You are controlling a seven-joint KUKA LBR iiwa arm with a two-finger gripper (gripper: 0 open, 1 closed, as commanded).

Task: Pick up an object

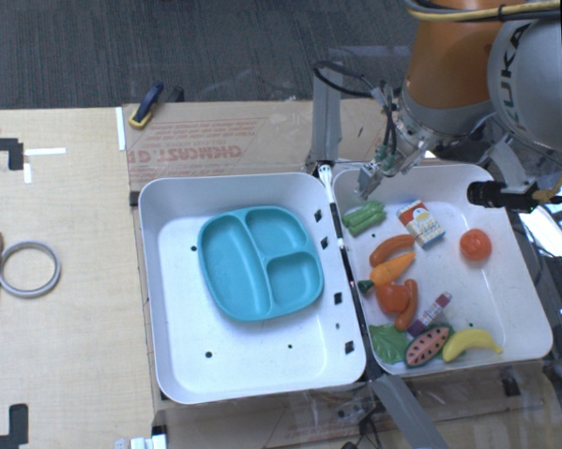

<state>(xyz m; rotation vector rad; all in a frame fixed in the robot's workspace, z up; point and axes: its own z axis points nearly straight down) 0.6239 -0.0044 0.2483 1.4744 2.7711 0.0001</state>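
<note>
Curved yellow banana, glossy orange tomato

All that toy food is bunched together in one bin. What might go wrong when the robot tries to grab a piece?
The gripper hangs near the right bin's far-left corner, just above the green vegetable. So close to the wall, a finger might catch the rim instead. Further down, the hot dog, carrot and red pepper lie packed together, so a grab there may nudge neighbours or lift two. The tomato looks round and could roll away.
</note>
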